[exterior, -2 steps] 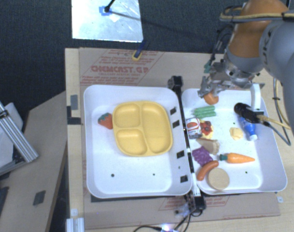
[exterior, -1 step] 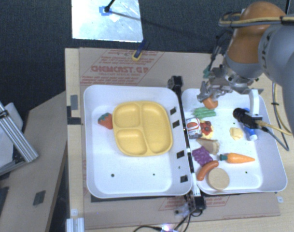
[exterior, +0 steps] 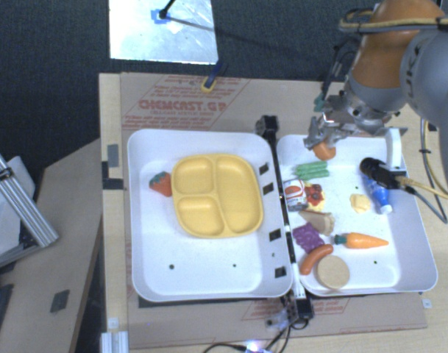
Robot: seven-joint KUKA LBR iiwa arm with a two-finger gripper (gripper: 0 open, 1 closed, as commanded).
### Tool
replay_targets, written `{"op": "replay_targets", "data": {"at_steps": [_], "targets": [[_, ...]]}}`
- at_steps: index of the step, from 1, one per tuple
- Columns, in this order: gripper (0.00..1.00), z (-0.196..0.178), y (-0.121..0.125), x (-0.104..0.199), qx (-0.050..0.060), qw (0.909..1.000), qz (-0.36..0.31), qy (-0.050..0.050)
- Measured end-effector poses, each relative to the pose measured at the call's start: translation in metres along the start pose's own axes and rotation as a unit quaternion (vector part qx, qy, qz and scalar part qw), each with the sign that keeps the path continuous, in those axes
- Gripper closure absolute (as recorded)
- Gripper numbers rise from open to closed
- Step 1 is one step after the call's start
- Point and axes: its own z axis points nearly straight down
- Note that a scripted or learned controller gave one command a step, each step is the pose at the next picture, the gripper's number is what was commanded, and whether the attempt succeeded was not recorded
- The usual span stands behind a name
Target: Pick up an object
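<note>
Above the far corner of the right bin (exterior: 411,271), the gripper (exterior: 323,142) hangs at the end of the grey arm (exterior: 422,57), its fingers closed around a small orange object (exterior: 325,151); the object shows between the fingertips and appears lifted clear of the bin floor, though the slanted view leaves that clearance a judgement rather than a certainty. The remaining items lie loose in the same bin: a green piece (exterior: 312,170) just beneath the gripper; a carrot (exterior: 362,240), a sausage (exterior: 315,258), a round cracker (exterior: 332,272), a purple piece (exterior: 307,236) and a blue bottle (exterior: 378,195) nearer the viewer. The left bin (exterior: 146,271) carries a yellow divided plate (exterior: 212,195) with a strawberry (exterior: 162,184) touching its left rim; these stand well apart from the grasp and do not obstruct it. The pick appears largely accomplished, pending a secure lift.
</note>
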Motion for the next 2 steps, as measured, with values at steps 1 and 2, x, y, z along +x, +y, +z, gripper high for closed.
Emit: {"op": "replay_targets", "data": {"at_steps": [1, 2], "targets": [[1.0, 0.02, -0.009, 0.002, 0.001, 1.0, 0.002, 0.0], [1.0, 0.0, -0.006, 0.003, 0.0, 1.0, 0.0, 0.0]]}}
